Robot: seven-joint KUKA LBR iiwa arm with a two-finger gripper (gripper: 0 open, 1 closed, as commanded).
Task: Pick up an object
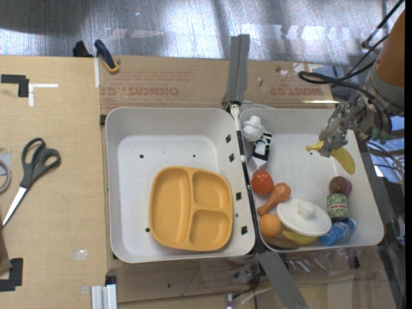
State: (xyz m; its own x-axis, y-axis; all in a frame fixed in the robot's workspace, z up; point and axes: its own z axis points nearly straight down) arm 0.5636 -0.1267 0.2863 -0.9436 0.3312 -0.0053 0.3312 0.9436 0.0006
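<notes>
Blue bottle (336,233) sits frontmost; farther back, the banana (342,159) (yellow) lies under the hand (329,147) — grip state unclear.

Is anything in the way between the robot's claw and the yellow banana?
Nothing visible is. The gripper hangs right over the stem end of the banana at the back of the right bin. The other toys lie nearer the bin's front.

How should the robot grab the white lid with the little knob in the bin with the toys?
Probably by the knob on top of the white lid, coming straight down. The knob sticks up alone, so two fingers could close around it. The rim is wide and crowded by the orange ball and the can, leaving little room at the sides.
</notes>
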